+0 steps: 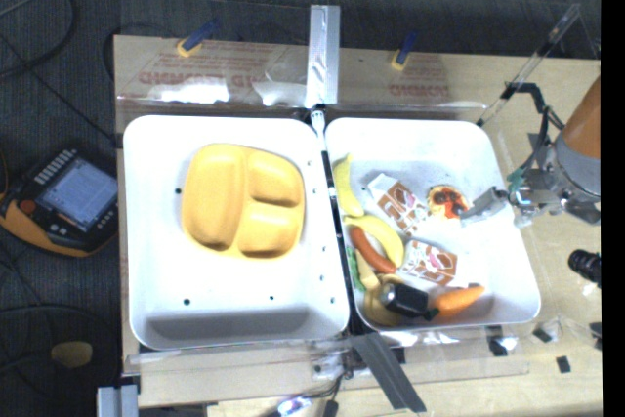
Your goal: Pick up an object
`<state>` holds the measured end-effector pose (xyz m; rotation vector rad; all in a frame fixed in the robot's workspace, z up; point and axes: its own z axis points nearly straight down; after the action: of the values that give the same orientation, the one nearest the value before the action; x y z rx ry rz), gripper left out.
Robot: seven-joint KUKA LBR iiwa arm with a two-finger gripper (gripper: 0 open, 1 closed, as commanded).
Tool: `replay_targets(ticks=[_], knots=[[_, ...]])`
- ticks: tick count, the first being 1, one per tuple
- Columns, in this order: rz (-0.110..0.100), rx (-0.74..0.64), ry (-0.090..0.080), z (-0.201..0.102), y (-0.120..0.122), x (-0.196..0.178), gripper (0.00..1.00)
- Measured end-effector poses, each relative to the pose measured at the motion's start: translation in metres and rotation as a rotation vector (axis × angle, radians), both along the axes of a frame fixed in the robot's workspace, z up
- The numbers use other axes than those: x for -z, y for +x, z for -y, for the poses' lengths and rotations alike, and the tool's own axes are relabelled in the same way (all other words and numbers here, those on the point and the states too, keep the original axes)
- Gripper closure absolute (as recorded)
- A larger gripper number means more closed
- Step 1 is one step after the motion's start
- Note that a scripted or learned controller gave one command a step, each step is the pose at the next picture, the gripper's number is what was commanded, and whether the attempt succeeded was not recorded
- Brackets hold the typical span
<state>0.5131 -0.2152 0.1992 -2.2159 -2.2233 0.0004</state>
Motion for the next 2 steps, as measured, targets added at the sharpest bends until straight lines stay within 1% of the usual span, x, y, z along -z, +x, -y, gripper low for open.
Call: replay_targets(ticks=[1,2], knots=[[0.040,0.060,-0.013,-0.039,0.072,0.079,0.00],[0.050,0.057,-0.018,-0.045,0.122,0.087,0.00]])
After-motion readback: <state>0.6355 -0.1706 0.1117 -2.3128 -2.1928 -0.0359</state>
